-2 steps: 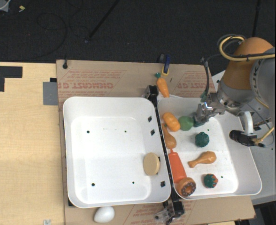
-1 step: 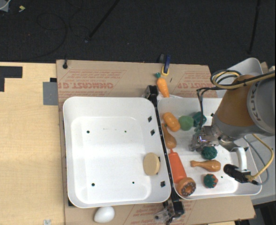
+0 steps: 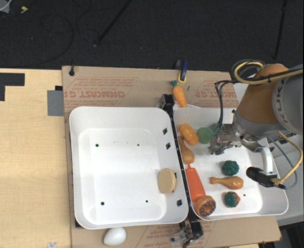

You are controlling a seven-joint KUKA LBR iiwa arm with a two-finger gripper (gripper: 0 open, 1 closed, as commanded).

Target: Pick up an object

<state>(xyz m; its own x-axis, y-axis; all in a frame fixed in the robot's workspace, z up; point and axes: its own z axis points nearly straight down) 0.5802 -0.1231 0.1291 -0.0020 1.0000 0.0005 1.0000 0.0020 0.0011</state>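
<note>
The right bin (image 3: 266, 206) holds several toy foods. An orange oval (image 3: 188, 135) and a pale green ball (image 3: 204, 134) lie near its back left. A dark green lump (image 3: 230, 167), a tan drumstick (image 3: 227, 181) and a red and green piece (image 3: 231, 199) sit toward the front. A long orange piece (image 3: 195, 183) lies along the left wall, with a brown round piece (image 3: 206, 206) at its near end. My gripper (image 3: 222, 143) hangs low over the bin's middle, just right of the green ball and above the dark green lump.
The left bin (image 3: 90, 138) holds a tan disc (image 3: 167, 180) near its right wall. A small orange carrot (image 3: 179, 96) rests on the back rim between the bins. A white egg (image 3: 115, 236) lies on the bench in front of the left bin. Cables loop beside the arm at the right.
</note>
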